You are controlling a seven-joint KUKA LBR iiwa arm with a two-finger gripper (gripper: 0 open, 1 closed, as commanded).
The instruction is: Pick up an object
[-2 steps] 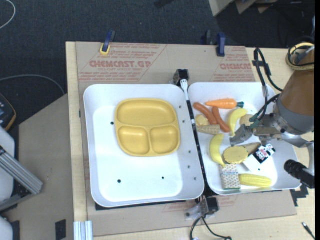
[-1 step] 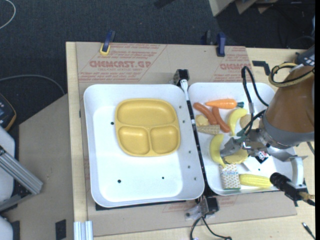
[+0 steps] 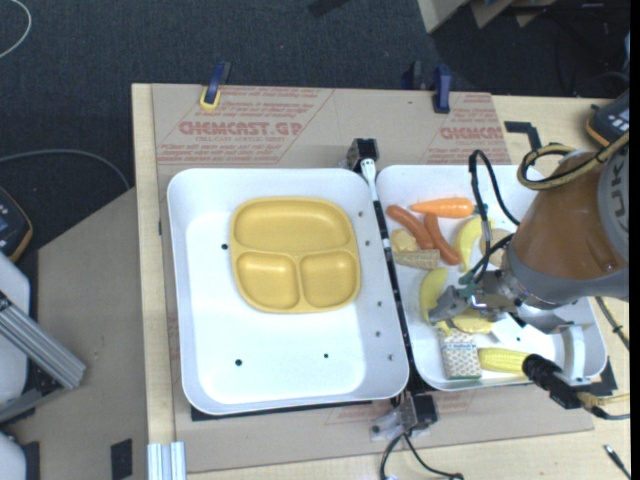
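The right bin [image 3: 398, 183] holds several toy foods: an orange carrot [image 3: 443, 207], two reddish sausages [image 3: 412, 218], a yellow banana-like piece [image 3: 470, 236], a beige piece [image 3: 418, 259], a yellow lump [image 3: 434, 290], a speckled cracker packet [image 3: 459, 355] and a corn cob [image 3: 505, 361]. My gripper [image 3: 456, 306] hangs low over the middle of this bin. It is right beside the yellow lump and over another yellow piece. The grey and orange arm [image 3: 565, 238] covers the bin's right half.
The left bin [image 3: 190, 298] holds a yellow three-compartment plate [image 3: 295, 253] in its upper middle, with bare white floor around and below it. A black divider clamp [image 3: 364, 153] sits between the bins. Cables [image 3: 480, 183] loop over the right bin's back rim.
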